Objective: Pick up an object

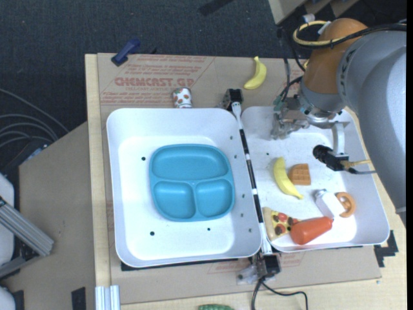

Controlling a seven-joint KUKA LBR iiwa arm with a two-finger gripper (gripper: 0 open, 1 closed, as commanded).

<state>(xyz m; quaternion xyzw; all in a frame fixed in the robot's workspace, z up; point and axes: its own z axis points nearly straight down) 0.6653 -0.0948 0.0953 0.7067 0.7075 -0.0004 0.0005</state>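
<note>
Left bin (122,173): blue divided tray (191,181). Right bin (368,228): banana (284,177), brown waffle piece (299,174) just beside it, pizza slice (277,223) touching a red pepper (311,230), white bottle (327,203), pretzel (346,203). End effector (287,123) sits low over the right bin's back corner, apart from every item; can't tell finger state.

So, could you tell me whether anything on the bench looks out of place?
Yes, a few toys sit outside the bins: a yellow banana and a small spotted toy lie on the cardboard behind them. In the right bin, the pizza slice lies against the left wall.
</note>
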